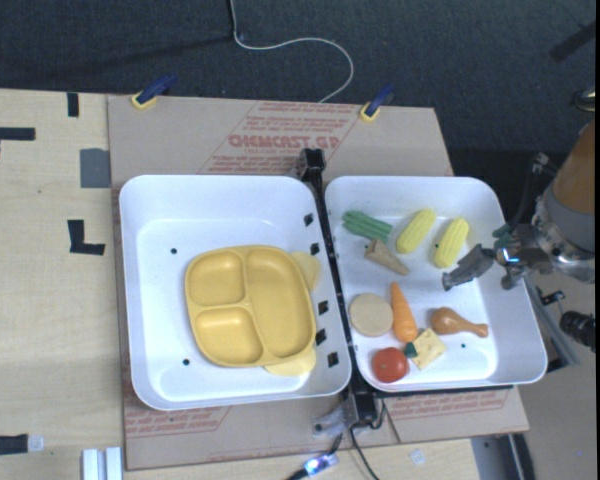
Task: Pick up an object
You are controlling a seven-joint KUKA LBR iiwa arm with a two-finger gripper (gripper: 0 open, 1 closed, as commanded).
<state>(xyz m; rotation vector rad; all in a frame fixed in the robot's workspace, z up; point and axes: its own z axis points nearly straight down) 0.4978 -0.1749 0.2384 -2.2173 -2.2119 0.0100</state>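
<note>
Camera view puts your gripper [488, 265] over the right side of the right bin [480, 193], fingers spread wide with nothing between them: one grey finger [467, 267] points in toward the toys, the other sits out by the bin's right wall. Taking that gripper as your marker: just beside the inner finger, up and to the left, lies one corn cob [450, 242], with a second corn cob [415, 230] beyond it. Just below the finger rests the chicken drumstick [456, 321]. Further left you've got the carrot [404, 313], a round tan biscuit [371, 315] and a brown wedge [385, 258], with a green vegetable [366, 225] above those. Down at the bin's front edge sit a cheese piece [428, 348] and a tomato [389, 365]. Well away to the left, the other bin [155, 208] carries a yellow divided tray [248, 303].
</note>
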